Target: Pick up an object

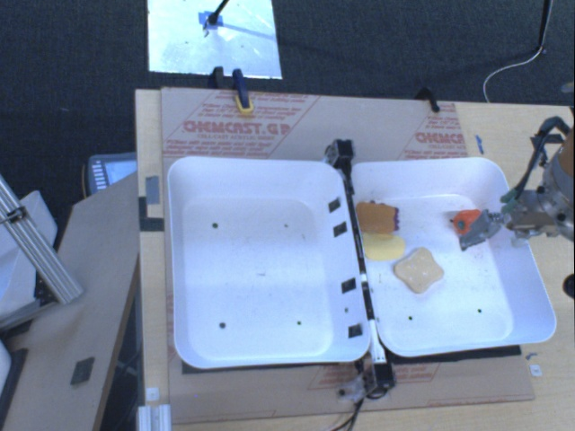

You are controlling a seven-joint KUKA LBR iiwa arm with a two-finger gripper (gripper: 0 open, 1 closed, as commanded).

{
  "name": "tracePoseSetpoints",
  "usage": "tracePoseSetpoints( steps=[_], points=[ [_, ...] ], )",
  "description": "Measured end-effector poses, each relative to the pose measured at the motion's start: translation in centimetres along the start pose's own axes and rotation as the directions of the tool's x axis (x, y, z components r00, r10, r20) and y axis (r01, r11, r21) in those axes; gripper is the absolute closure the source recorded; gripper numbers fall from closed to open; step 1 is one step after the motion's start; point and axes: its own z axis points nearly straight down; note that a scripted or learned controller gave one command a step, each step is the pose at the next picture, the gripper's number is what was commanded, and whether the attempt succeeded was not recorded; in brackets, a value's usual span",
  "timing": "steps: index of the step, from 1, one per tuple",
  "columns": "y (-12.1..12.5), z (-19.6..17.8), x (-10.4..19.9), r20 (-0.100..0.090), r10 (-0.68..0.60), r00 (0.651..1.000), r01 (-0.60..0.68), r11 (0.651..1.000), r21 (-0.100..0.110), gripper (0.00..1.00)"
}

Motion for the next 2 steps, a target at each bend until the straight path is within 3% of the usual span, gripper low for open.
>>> tracePoseSetpoints(
  steps=[1, 2],
  points=[
    [0.1, -1.1, 0.0, 0.001, -0.003, 1.0, 0.003, 1.0, -0.003, 1.0],
    [-0.7, -3.8, 8.4, -0.003, -0.01, 1.0, 0.01, 1.0, -0.003, 1.0]
  ],
)
